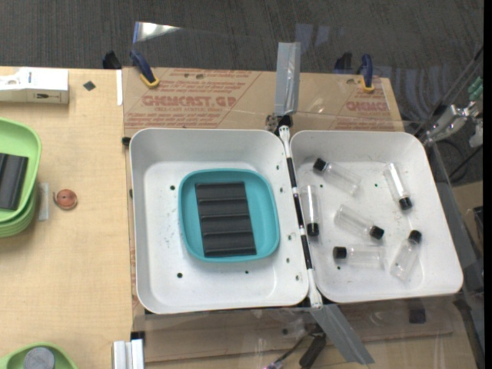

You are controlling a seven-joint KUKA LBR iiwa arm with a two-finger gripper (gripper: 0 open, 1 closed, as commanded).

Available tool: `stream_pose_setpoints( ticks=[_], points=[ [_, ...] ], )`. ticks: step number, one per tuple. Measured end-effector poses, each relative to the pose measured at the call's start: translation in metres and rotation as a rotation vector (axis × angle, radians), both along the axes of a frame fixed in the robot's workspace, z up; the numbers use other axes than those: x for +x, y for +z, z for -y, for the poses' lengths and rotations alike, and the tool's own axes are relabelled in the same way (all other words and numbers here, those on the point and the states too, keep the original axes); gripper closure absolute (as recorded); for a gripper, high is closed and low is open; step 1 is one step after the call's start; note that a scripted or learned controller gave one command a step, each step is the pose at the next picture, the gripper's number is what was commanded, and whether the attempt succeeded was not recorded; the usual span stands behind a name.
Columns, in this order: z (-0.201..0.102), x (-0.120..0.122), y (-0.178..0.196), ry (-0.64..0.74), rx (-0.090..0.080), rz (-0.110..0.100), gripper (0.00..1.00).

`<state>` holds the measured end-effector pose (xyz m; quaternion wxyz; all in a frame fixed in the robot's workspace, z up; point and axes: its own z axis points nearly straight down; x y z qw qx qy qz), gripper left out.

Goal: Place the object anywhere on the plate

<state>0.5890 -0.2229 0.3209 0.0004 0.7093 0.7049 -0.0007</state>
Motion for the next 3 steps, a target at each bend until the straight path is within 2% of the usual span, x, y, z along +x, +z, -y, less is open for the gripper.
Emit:
stream_pose_setpoints(
  ticks=[1, 2, 3],
  points=[
    [-0.003, 0.026, 0.092, -0.136, 0.0, -0.002, 0.0],
    [-0.007, 0.066, 0.119, -0.2, 0.0, -0.002, 0.0],
    [-0.006, 0.07, 0.12, -0.305, 0.0, -0.001, 0.0]
  ],
)
